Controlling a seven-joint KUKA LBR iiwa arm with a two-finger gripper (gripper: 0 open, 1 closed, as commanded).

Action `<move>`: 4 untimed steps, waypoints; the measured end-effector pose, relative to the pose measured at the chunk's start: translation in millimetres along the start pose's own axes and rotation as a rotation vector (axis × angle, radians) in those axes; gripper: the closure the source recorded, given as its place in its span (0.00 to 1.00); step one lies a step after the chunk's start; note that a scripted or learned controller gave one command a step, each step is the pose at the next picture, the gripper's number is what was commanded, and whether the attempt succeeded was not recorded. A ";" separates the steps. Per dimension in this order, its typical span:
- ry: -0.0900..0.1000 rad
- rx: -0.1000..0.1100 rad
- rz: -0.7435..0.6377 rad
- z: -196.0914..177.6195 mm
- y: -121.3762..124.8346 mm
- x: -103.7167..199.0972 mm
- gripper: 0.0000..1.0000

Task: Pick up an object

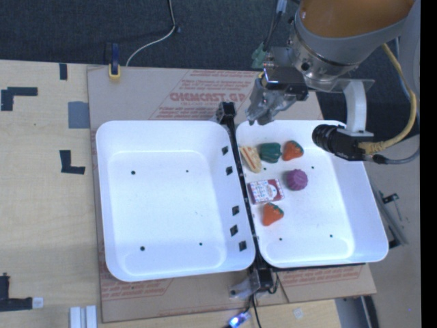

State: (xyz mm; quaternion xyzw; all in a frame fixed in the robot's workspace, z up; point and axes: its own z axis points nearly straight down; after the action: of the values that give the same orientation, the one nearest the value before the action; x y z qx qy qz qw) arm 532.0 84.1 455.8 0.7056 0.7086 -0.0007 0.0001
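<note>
My tool (pixel 263 111) hangs above the far edge of the right bin (pixel 355 224), close to the divider between the two bins. Its fingers point down and appear drawn close together with nothing between them, though at this slant I cannot tell for sure whether they are open or closed.

The things to pick from all lie in the right bin, gathered toward its left half. Nearest my tool is a pale striped snack (pixel 250 158) lying against the bin's left wall, with a dark green piece (pixel 270 152) just beside it and a red-orange strawberry-like piece (pixel 293 150) next to that. Below them sits a purple ball (pixel 295 180), and to its left a small red and white packet (pixel 264 191). Nearer the front lies another orange-red piece with a green top (pixel 272 214).

The left bin (pixel 116 203) sits beside the right one, touching it along the row of black clips. Both bins rest on a sheet of cardboard (pixel 198 94) laid on the surface (pixel 41 203).
</note>
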 end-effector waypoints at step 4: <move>0.001 -0.001 0.000 51.7 -36.9 47.9 1.00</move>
State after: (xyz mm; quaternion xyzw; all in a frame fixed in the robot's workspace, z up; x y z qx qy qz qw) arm 494.9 131.9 404.0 0.7056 0.7086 0.0000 0.0001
